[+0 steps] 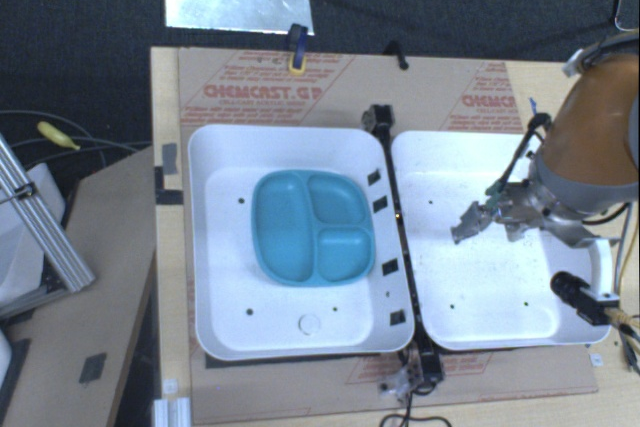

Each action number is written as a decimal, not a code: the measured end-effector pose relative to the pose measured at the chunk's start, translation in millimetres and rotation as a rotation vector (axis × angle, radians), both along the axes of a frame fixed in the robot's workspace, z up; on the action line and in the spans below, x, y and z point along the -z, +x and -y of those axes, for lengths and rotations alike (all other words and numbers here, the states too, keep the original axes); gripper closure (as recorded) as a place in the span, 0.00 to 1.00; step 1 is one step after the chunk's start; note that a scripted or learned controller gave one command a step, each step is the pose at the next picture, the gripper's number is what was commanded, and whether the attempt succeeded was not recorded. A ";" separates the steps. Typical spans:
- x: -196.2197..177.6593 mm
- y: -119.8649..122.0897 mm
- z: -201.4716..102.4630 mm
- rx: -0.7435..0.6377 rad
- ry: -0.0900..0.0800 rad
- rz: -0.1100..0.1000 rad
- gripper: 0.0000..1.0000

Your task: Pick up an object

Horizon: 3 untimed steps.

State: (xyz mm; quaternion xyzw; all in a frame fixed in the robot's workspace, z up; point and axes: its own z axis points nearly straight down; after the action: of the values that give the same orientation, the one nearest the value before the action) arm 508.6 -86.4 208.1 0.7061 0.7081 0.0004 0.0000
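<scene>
The blue divided plate [310,227] lies flat in the left bin [215,155], near the middle of the floor, with its three compartments facing up. It is the only object in view that can be picked. The gripper [468,227] hangs over the right bin [440,160], low above the white floor, and points toward the black divider between the two bins. The arm [595,140] with its orange band comes in from the right side. It is not possible to tell whether the jaws are wide or narrow, because they look as one grey shape from this angle; nothing is seen between them.

The task seems to be at its beginning, since the plate is well apart from the gripper and on the other side of the divider. To do the step well, the arm should probably rise first, so that it passes over the bin walls and the black clips on the divider, and then come down over the plate. A flat plate gives little to hold from above. The better place is likely the raised rim or one of the inner ridges, with the jaws opened before the descent and set across the edge, not along it.
</scene>
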 end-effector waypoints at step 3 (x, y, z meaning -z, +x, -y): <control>-5.6 -21.9 -155.5 -0.011 0.004 0.002 1.00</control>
State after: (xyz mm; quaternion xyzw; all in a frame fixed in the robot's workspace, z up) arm 486.7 69.1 213.7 0.7023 0.7118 0.0026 -0.0005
